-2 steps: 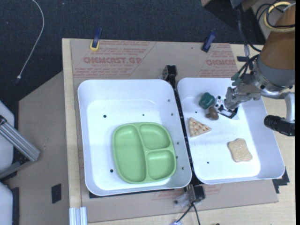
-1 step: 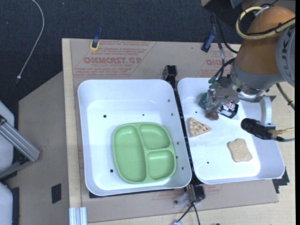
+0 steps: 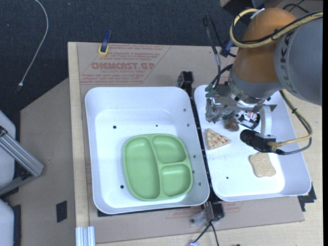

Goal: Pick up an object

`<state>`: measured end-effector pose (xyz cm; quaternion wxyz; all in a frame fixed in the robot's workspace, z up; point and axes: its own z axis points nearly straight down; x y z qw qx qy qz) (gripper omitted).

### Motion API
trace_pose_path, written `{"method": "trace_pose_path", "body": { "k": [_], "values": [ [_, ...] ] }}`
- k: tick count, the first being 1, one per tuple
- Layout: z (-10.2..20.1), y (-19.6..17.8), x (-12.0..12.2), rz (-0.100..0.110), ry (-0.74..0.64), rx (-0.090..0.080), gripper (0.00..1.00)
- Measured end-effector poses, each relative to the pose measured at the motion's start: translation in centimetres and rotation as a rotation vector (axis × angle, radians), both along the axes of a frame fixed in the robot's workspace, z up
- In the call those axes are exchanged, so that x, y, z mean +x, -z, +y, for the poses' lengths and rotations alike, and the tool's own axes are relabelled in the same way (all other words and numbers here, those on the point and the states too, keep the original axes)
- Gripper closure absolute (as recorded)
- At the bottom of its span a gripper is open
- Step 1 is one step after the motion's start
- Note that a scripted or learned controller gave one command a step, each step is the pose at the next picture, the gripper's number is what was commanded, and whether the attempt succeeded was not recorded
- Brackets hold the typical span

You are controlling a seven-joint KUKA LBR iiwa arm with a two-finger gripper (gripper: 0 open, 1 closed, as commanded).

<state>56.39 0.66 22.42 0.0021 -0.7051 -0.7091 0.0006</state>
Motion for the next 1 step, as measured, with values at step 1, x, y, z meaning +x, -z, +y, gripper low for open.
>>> {"method": "trace_pose_path", "body": {
  "k": [1],
  "values": [
    [5.34, 1.06, 0.01, 0.001, 0.000, 0.000, 1.00]
  ]
}}
